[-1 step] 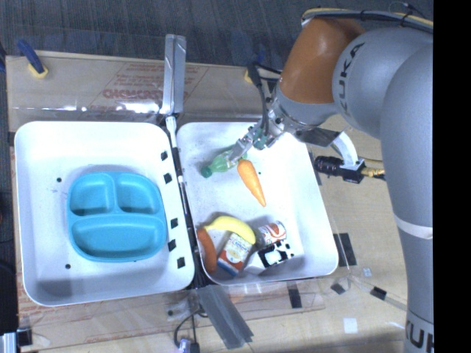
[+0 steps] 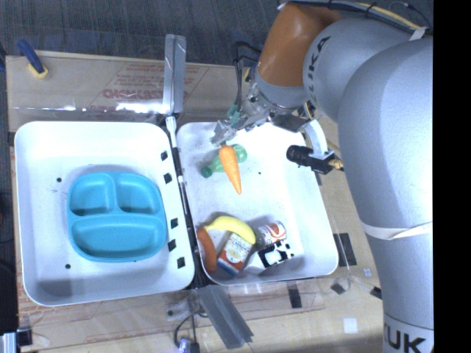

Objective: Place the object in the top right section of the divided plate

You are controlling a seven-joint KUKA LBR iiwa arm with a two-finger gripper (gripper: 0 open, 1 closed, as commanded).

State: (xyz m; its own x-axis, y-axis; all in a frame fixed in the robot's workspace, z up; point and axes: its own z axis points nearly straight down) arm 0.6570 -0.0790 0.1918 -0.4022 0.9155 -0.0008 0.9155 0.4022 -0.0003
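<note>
In the right bin (image 2: 313, 219), just below my gripper (image 2: 224, 133), the carrot (image 2: 232, 166) lies with its thick end up toward it and tip pointing away (finger spacing I cannot tell), well apart from the blue plate (image 2: 116, 216).

A pale wooden tabletop (image 2: 103, 328) carries two shallow white bins side by side, the left bin (image 2: 37, 153) and the right bin (image 2: 313, 219). A brown cardboard sheet with red print (image 2: 132, 83) lies behind them. Beyond it, dark grey carpeted floor (image 2: 110, 6) fills the top.
</note>
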